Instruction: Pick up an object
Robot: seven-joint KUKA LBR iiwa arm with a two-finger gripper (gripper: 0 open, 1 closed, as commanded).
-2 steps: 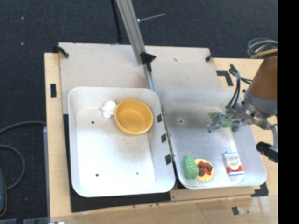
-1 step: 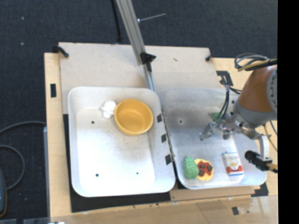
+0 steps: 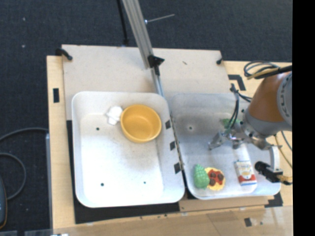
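Observation:
My gripper (image 3: 222, 140) hangs low over the middle of the right bin (image 3: 197, 112), below the arm's orange band (image 3: 266, 102). A small green item (image 3: 226, 123) shows just behind the gripper, partly hidden by it. Along the right bin's front wall lie a green bumpy toy (image 3: 200, 176), a yellow and red toy (image 3: 215, 178) and a white and red carton (image 3: 244, 173). The carton lies a little to the right of and nearer than the gripper. In the left bin (image 3: 98, 181) a yellow bowl (image 3: 141, 123) stands at the back, with a small white object (image 3: 114, 114) touching its left side.
A slanted metal pole (image 3: 140, 28) rises from the back of the bench, between the two bins. Black cables (image 3: 256, 69) lie at the right rear. The bench edge runs just in front of both bins.

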